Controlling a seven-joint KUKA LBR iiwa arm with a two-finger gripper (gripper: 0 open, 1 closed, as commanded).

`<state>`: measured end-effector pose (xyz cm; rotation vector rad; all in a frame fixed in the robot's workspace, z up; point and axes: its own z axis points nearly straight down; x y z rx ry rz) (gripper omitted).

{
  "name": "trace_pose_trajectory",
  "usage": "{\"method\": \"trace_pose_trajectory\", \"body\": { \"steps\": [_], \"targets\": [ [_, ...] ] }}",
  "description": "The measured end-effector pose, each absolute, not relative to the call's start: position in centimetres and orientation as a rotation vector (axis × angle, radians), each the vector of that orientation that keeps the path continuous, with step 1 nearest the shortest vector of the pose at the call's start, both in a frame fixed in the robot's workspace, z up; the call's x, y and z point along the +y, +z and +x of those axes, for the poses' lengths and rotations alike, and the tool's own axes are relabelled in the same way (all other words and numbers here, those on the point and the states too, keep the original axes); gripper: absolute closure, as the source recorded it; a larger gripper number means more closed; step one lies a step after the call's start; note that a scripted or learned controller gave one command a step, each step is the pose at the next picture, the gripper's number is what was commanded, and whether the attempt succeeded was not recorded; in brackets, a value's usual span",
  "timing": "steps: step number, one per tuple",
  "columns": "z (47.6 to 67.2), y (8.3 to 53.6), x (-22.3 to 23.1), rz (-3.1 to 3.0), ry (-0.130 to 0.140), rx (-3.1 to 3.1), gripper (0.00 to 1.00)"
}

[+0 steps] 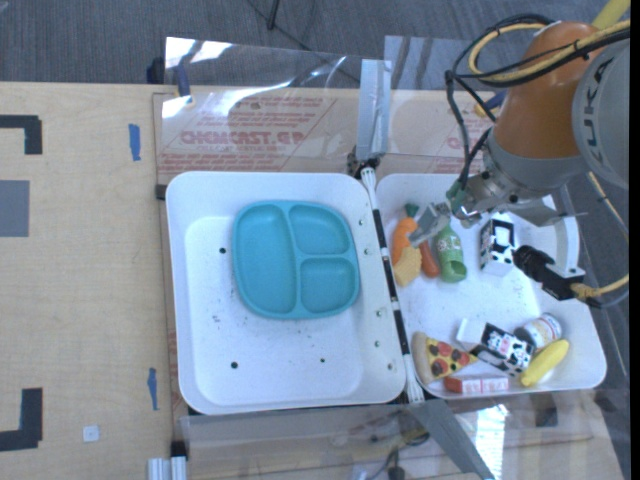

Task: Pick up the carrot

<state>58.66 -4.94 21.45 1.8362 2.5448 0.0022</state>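
Approaching step judged in hand. Carrot (403, 234) is seen in the right bin (590, 363), against its left wall, beside a yellow piece (407, 265) and a green item (450, 256). The hand (437, 221) is poised just right of the carrot; whether it is apart or together cannot be told. Next: a small shift left and descent are called for, clutter being avoided.

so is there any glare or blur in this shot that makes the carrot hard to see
In the camera view, glare whitens the clear plastic sheet behind the bins, well away from the toys. The carrot in the right bin is evenly lit, though soft and small. The gripper beside it looks blurred, and its fingers are hard to make out.
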Motion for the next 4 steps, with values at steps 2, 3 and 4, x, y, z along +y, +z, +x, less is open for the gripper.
{"method": "trace_pose_trajectory", "body": {
  "steps": [2,3,4],
  "targets": [
    [58.7,22.4,-4.8,1.83,0.002,2.546,0.0],
    [53.6,9.9,-10.7,1.626,0.001,2.686,0.0],
    [53.1,18.5,-8.1,1.69,0.002,2.644,0.0]
  ]
}}
